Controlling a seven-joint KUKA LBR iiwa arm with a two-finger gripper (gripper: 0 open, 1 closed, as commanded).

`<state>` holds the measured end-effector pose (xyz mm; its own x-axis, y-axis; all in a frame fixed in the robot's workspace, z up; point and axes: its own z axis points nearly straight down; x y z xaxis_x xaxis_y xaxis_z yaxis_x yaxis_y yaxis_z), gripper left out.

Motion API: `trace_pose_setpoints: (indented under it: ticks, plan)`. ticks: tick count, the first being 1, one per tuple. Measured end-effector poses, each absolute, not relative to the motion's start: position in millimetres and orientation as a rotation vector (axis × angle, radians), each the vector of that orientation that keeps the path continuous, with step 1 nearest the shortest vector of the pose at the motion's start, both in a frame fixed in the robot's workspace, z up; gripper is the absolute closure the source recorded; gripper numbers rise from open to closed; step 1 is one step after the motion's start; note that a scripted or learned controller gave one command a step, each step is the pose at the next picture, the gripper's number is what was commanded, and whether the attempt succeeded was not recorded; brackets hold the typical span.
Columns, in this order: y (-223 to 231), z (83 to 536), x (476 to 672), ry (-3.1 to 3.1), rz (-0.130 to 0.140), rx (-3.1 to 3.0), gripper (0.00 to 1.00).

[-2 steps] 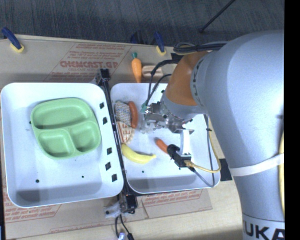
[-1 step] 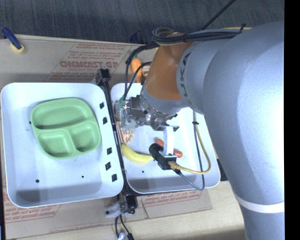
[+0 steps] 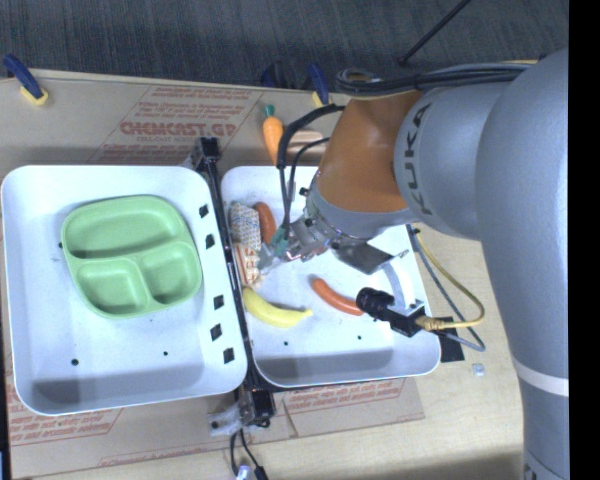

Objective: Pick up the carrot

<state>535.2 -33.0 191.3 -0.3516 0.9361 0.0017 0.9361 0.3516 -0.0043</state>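
Grey arm reaching from the right over the right bin, gripper low beside corn cob, banana and sausage nearer, carrot beyond the bin's far edge, green divided plate in left bin.

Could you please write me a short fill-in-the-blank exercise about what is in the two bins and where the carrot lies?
1. The green tray sits in the ____ bin.
2. The banana in the right bin is ____ in colour.
3. The carrot lies ____ both bins, on the cardboard.
4. The gripper is above the ____ bin.

Missing words: left; yellow; outside; right
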Motion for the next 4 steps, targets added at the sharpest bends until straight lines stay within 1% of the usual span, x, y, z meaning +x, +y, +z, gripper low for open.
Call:
trace_pose_setpoints:
  ticks: [1, 2, 3, 4]
  plan:
    - [52.6, 205.5, 500.4, -2.172, 0.005, -2.263, 1.0]
    - [99.2, 236.8, 512.8, -2.143, 0.004, -2.292, 1.0]
    - [99.4, 246.5, 512.9, -2.151, 0.009, -2.282, 1.0]
    - [106.8, 264.9, 475.6, -2.079, 0.007, -2.35, 1.0]
